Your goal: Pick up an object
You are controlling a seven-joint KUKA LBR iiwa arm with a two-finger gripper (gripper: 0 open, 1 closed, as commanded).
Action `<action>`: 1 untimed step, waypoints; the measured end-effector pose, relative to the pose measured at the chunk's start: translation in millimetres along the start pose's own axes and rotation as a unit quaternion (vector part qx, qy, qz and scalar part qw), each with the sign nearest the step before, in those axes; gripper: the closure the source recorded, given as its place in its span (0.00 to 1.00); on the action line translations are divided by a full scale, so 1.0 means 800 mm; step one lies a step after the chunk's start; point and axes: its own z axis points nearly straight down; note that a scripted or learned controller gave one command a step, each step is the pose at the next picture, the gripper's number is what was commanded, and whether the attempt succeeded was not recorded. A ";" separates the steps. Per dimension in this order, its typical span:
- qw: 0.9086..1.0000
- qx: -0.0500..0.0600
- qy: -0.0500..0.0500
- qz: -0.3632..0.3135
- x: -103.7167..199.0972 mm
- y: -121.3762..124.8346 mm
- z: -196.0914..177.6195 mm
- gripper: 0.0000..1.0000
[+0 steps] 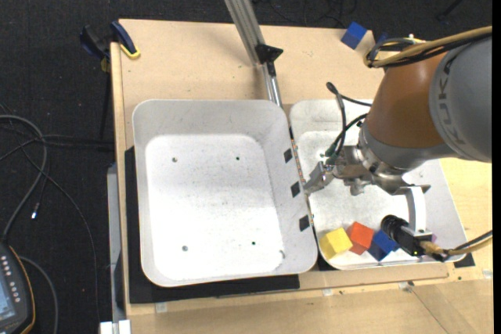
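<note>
The fingers (315, 177) sit low over the right bin (313, 117), near its left wall, and look empty; whether they are spread or closed I cannot tell. The yellow block (337, 242), orange block (361, 235) and blue block (383, 246) lie clustered at the bin's near edge, ungrasped. Picking remains undone.

Two bins sit side by side on the surface (196, 59); three blocks (358, 238) cluster in the right bin's (313, 121) near edge.

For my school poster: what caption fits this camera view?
Grey-and-orange robot arm reaching over the right white bin above small yellow, orange and blue blocks.
</note>
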 end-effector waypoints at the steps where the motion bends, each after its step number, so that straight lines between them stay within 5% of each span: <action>1: 1.000 -0.001 0.001 -0.002 0.102 -0.017 0.001 0.00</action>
